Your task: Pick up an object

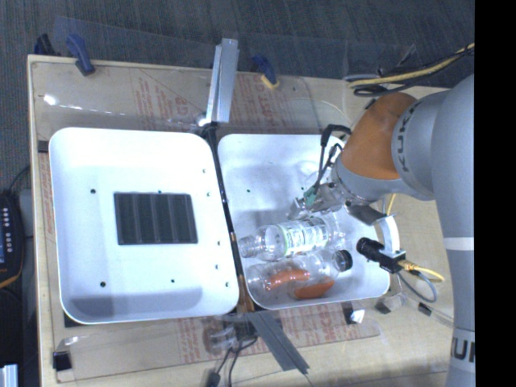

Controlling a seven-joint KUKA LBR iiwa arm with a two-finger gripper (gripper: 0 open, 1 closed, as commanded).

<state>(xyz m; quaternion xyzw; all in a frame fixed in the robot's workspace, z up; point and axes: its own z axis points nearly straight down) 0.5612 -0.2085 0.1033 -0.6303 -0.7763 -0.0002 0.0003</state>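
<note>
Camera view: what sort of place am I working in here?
Likely a robotics lab bench for bin picking: two white bins clamped on a board, loose cables and a grey-and-orange arm over a clear bottle.

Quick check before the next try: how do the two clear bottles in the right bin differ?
The upper bottle has a white cap at its left end, toward the divider; the lower bottle has a dark cap at its right end. The upper bottle looks clear and colourless throughout; the lower bottle shows orange-red inside or beneath it. The upper bottle lies nearer the gripper. Both are transparent, lie on their sides, and sit close together in the right bin.
</note>
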